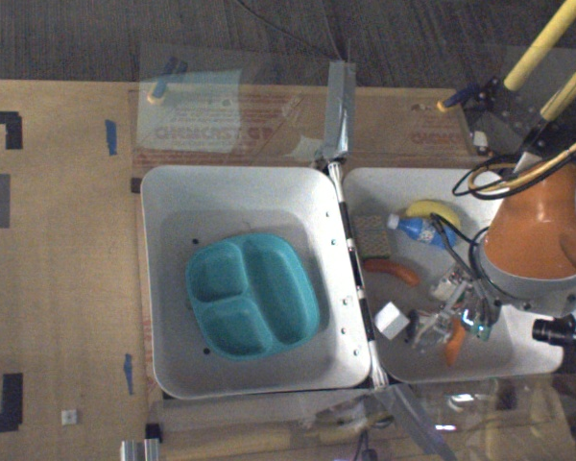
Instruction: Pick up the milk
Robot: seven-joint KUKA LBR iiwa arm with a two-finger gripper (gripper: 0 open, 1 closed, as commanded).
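Note:
In the right bin [518, 368], a small white bottle with a blue label [415, 228], which looks like the milk, lies near the back beside a yellow banana [430, 208]. A small white block [391, 320] sits at the bin's front left. My gripper [448, 322] hangs low over the front middle of this bin, just right of the white block and well in front of the bottle. An orange piece [455, 346] lies under or against the gripper. The arm's orange band [533, 233] covers the bin's right side.
A teal divided plate [252, 296] lies in the left bin [173, 209]. In the right bin, a brown ridged item [372, 236] and an orange sausage-like toy [396, 273] lie near the divider. Cables and yellow rods cross at the upper right.

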